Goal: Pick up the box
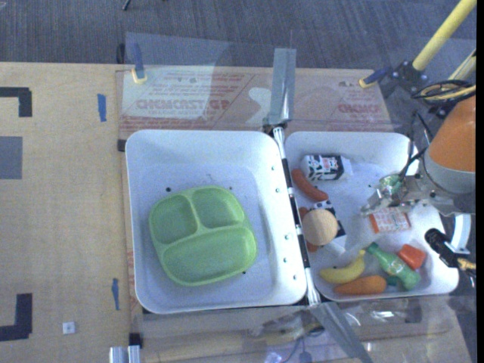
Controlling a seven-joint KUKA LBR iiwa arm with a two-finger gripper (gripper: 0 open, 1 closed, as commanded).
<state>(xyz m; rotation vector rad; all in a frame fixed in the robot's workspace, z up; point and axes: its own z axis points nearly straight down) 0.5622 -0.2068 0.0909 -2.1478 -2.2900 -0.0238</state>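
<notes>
Wooden worktop [60, 203], right white bin [355, 146]: metal hand [393, 191], grip state indiscernible, hovers over flat orange-white box [389, 221]; box unlifted, pickup pending

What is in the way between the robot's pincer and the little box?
Nothing that I can see. The pincer hangs in the right bin, just above and left of the box, with bare white floor between them. The green bottle and orange block lie on the box's far side.

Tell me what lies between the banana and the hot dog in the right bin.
In the camera view, a tan ball lies between the hot dog and the banana.
</notes>
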